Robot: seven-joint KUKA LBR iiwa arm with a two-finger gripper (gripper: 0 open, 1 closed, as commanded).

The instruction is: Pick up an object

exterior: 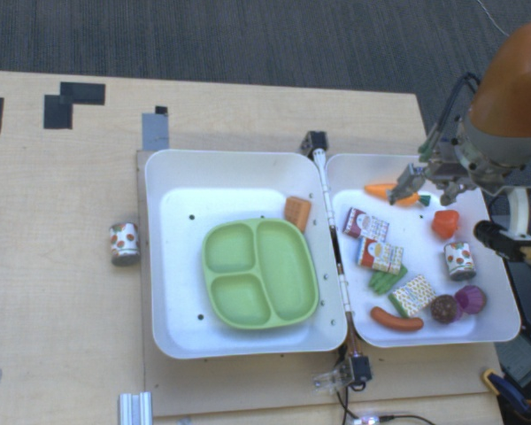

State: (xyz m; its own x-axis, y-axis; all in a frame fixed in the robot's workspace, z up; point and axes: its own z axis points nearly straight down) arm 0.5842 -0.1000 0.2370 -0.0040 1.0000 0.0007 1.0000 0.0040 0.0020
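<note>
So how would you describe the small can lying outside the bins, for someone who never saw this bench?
Find the left bin, the one holding the green divided plate. On the bare bench just left of it lies a small can. A similar can sits in the right bin, but this one lies alone.

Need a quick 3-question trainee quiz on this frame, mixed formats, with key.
1. True or false: the green three-compartment plastic plate lies in the left white bin.
2. Which item sits on the bench outside both bins? A) the red toy sausage B) the small printed can C) the dark purple round toy
3. Fill in: the gripper hovers over the far end of the right white bin, close to the orange toy ______.

Key: 1 true; 2 B; 3 carrot.
</note>
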